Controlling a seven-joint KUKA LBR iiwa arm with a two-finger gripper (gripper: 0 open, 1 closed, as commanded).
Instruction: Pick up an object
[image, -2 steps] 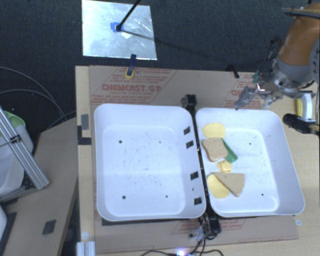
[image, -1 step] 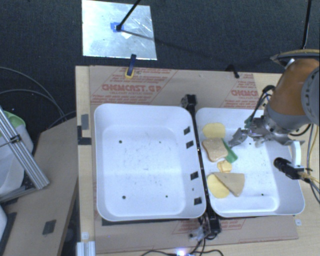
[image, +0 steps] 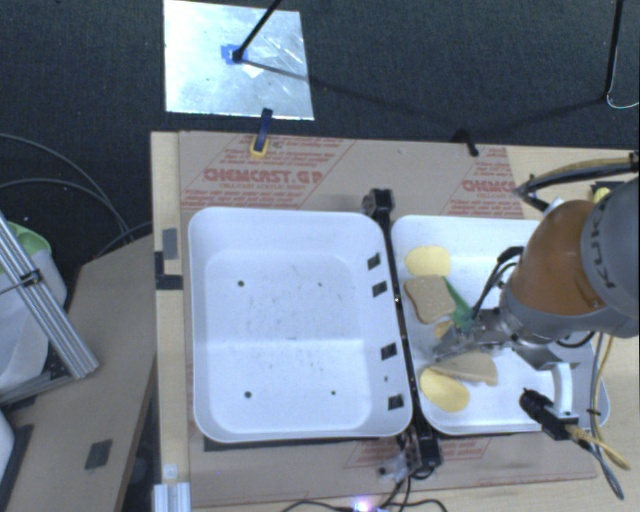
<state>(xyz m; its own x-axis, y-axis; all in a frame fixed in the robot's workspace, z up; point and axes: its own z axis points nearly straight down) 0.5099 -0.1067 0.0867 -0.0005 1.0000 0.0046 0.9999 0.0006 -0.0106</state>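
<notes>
In the right bin (image: 470, 420) lie a yellow disc (image: 428, 262) near the back left, a tan bread slice (image: 431, 298) below it, a green piece (image: 459, 307) beside the slice, a pale wedge (image: 474, 371) and another yellow disc (image: 444, 391) near the front. My gripper (image: 452, 343) reaches in from the right and hangs low over the bin's left part, between the bread slice and the pale wedge, close to the green piece. The arm's grey and orange body hides the right part of the bin.
The left bin (image: 290, 330) is beside the right one, with a black divider strip (image: 392, 300) between them. A cardboard sheet (image: 330, 170) lies under both bins. A metal plate (image: 238, 60) sits on the dark floor at the back.
</notes>
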